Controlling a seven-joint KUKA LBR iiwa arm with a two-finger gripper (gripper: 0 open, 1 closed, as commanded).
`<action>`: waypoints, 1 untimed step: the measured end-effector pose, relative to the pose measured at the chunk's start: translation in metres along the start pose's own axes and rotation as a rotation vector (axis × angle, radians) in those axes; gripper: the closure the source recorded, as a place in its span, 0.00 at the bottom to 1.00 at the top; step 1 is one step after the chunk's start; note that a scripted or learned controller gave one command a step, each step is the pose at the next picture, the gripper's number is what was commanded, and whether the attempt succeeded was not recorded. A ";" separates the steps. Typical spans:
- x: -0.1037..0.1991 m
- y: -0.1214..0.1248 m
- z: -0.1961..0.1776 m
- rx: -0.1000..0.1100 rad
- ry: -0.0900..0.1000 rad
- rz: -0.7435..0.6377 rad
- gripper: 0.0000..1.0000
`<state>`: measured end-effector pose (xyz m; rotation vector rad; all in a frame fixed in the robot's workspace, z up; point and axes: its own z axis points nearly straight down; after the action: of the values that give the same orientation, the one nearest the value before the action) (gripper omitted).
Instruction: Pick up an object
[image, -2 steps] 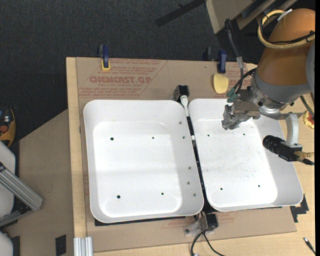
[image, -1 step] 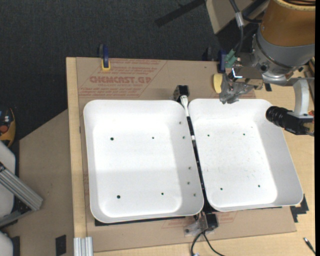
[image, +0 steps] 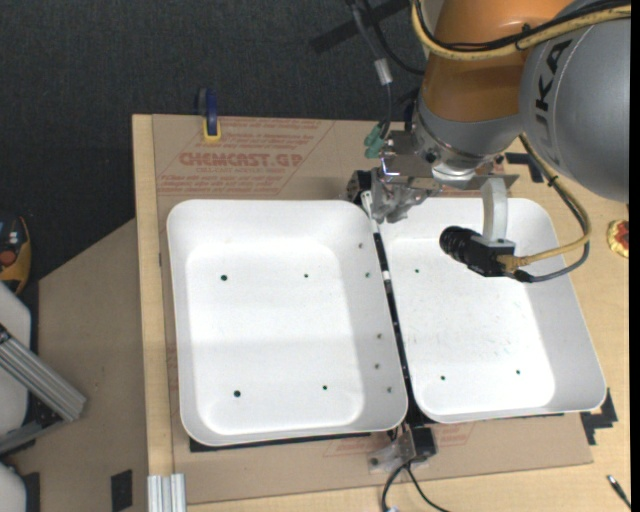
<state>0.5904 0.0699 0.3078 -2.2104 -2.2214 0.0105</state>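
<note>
My gripper hangs over the far left corner of the right bin, close to the ridge where the two bins meet. The grey arm with its orange band comes down from the top right and hides the far rim of that bin. A black cylinder on a white bracket sticks out from the wrist over the right bin's floor, with a tan cable running off to the right. Small dark dots mark the white floors of both bins.
The left bin lies beside the right one on a brown board. A blue clamp stands at the board's far edge. A metal rail lies off the bench at lower left. A small connector sits at the front edge.
</note>
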 end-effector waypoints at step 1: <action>0.003 -0.038 -0.028 -0.008 0.000 0.003 1.00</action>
<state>0.5523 0.0727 0.3362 -2.2177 -2.2219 0.0007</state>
